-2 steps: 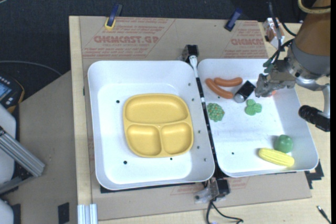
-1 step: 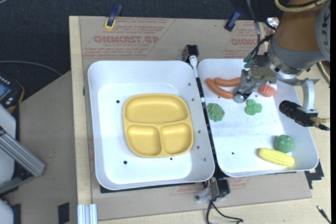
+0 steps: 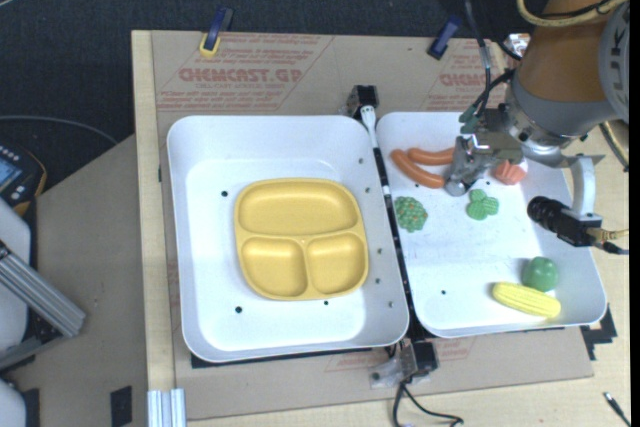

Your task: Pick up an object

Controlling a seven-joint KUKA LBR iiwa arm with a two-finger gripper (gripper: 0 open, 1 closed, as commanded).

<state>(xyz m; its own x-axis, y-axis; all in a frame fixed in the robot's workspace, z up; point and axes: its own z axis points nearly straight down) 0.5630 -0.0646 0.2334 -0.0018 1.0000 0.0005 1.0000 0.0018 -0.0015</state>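
So your gripper (image 3: 460, 177) is sitting low over the upper part of the right bin (image 3: 560, 315), right at the right-hand end of the two orange hot dogs (image 3: 420, 165). Those lie with their long axis running left-right across the frame, stretching off to the left of the gripper, so that's the thing closest to you. I honestly can't tell if the gripper is clamped on anything or loose; it's too small and dark to read. The green broccoli piece (image 3: 483, 205) is just below and to the right, another green one (image 3: 410, 212) below-left. The corn (image 3: 525, 299) and green pepper (image 3: 541, 272) are well away, lower right. The yellow tray (image 3: 300, 237) is in the left bin (image 3: 200, 165).
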